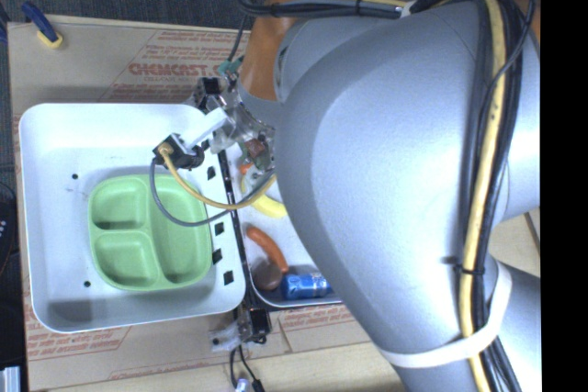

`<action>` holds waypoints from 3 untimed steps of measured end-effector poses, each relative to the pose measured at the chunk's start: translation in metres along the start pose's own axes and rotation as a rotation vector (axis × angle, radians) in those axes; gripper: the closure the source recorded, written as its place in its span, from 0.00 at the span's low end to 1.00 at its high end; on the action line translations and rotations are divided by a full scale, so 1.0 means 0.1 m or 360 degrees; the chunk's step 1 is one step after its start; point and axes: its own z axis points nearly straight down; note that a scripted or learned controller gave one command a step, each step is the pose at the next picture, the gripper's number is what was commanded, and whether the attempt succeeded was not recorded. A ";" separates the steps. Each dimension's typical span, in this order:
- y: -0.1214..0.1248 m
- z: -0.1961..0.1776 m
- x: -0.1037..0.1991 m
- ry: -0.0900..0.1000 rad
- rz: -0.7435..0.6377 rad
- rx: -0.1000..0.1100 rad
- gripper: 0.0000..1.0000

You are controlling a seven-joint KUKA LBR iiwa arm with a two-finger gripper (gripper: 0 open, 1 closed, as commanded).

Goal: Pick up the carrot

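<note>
The carrot (262, 240), a short orange piece, lies in the right bin (276, 300) close to the wall that divides the bins. My gripper (248, 151) hangs over the far left part of that bin, just above and beyond the carrot, and the grey arm hides much of it. A small orange patch shows right under the gripper; I cannot tell what it is. A yellow cable loops from the wrist out over the left bin.
A green divided plate (147, 229) lies in the left bin (55, 133). Near the carrot lie a yellow banana-like piece (268, 207), a brown object (269, 274) and a blue can (303, 285). The arm covers most of the right bin.
</note>
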 end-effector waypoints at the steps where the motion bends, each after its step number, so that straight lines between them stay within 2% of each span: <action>1: -0.64 0.67 -0.16 -0.0002 0.0084 -0.0004 0.00; 2: -1.15 1.00 0.86 0.0001 0.0058 -0.0006 0.00; 3: -1.47 0.20 0.75 0.0005 0.0265 -0.0007 0.00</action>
